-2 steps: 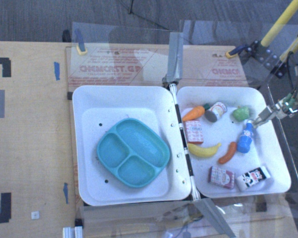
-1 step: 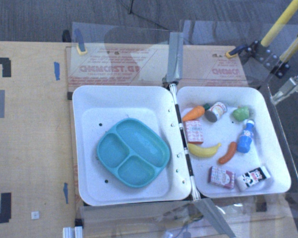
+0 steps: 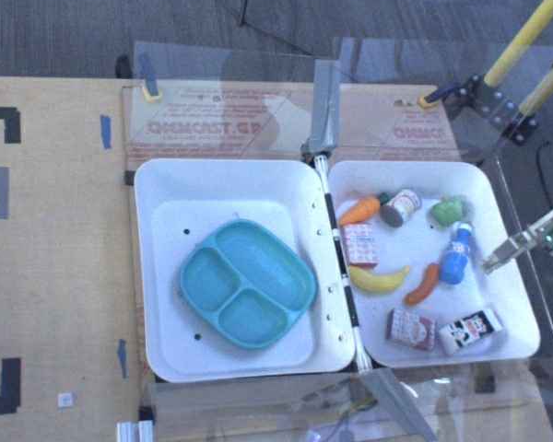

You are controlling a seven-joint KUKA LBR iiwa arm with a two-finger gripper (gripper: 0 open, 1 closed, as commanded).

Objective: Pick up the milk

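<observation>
Milk carton [image 3: 470, 331] in bin corner, red carton [image 3: 411, 328] just beside, open bin floor above.

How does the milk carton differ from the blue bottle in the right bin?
The milk carton is white with black patches and boxy; the blue bottle is blue with a white cap and rounded. The carton lies at the bin's near right corner; the bottle lies farther back, beside the orange sausage. Both lie on their sides.
</observation>
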